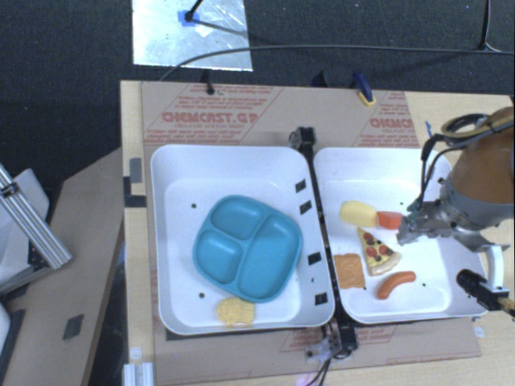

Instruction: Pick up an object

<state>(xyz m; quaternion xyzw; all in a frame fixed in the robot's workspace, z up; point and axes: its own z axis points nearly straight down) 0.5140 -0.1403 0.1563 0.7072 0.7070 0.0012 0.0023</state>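
Glossy sausage [396, 283] (curved) beside triangular pizza slice [378, 252].

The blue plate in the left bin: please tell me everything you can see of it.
The blue plate is a light blue tray with rounded corners, plastic by its look, divided into three compartments by raised ridges. It lies flat, turned at a slant, on the floor of the left bin. A yellow item lies at its lower edge, possibly touching it.

The counter [96, 215] carries a brown printed board [241, 111], and on that board two white bins [173, 167] sit side by side, touching.
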